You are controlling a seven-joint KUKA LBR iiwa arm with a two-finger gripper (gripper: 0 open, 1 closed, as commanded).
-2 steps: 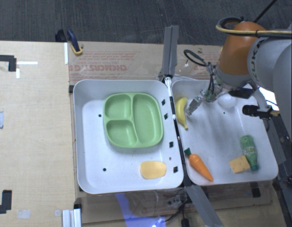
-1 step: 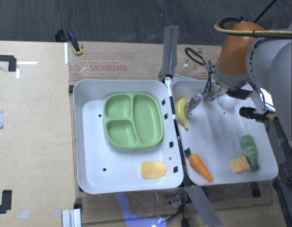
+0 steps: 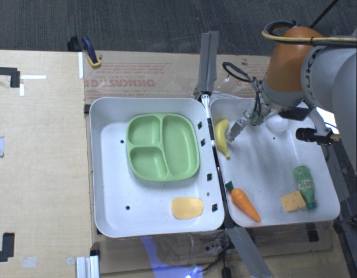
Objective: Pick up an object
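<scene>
On your left, the pale wooden surface (image 3: 39, 172) carries two shallow white bins side by side. The left bin (image 3: 106, 172) holds a green divided plate (image 3: 163, 147) toward its 12 o'clock half, lying flat, and a yellowish oval piece (image 3: 187, 207) near the 5 o'clock edge, well apart from the plate. Past the dividing wall, you see the right bin (image 3: 271, 161). At its 9 o'clock side a yellow banana (image 3: 222, 136) lies along the wall, pointing roughly 12 to 6. Down at 7 o'clock an orange carrot (image 3: 245, 205) with a green top lies slantwise, close to the front rim. At 4 o'clock a green bottle (image 3: 305, 185) lies on its side, with a tan sponge-like block (image 3: 293, 201) touching or just beside its lower end. The end effector (image 3: 234, 131) hangs over the bin's 10 o'clock region, its tip just beside the banana's upper right side; whether it touches the fruit, and how far its tips are parted, you cannot tell from this angle, and nothing is seen pinched in it. The arm (image 3: 317, 68) comes in from 2 o'clock, the orange band (image 3: 288, 62) above the wrist, the wrist bent so the tool slants down toward 8 o'clock.
</scene>
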